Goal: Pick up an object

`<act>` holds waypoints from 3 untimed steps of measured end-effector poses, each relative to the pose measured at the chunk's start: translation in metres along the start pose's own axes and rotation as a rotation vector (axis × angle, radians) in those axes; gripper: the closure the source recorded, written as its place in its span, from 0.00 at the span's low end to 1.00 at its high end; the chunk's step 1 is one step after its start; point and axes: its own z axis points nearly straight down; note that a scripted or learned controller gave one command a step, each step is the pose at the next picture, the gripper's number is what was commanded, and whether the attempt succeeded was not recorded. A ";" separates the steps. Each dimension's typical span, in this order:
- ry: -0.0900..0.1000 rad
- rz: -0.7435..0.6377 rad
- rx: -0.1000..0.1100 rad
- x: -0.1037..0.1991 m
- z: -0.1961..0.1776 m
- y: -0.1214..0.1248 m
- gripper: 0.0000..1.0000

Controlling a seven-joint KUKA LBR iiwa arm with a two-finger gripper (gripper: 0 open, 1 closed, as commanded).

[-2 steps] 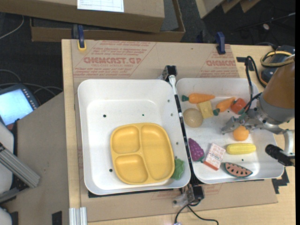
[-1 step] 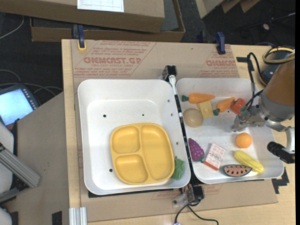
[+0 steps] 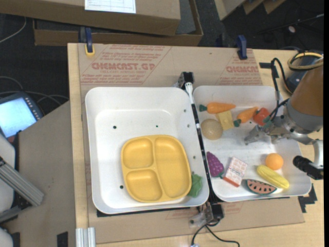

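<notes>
The toys lie in the right bin (image 3: pixel 213 187): a carrot (image 3: pixel 220 107), a cheese wedge (image 3: pixel 225 120), a beige ball (image 3: pixel 211 129), purple grapes (image 3: pixel 215 164), a watermelon slice (image 3: pixel 260 186), a banana (image 3: pixel 273 177) and an orange (image 3: pixel 274 161). The gripper (image 3: pixel 254 136) hangs low just right of the cheese (its spread I cannot tell). A yellow tray (image 3: pixel 154 168) sits in the left bin (image 3: pixel 103 112).
</notes>
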 end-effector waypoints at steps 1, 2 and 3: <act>-0.002 -0.009 -0.008 0.047 0.009 0.085 0.00; 0.013 -0.003 0.012 0.033 0.010 0.116 0.00; 0.005 -0.001 0.015 0.029 0.001 0.114 1.00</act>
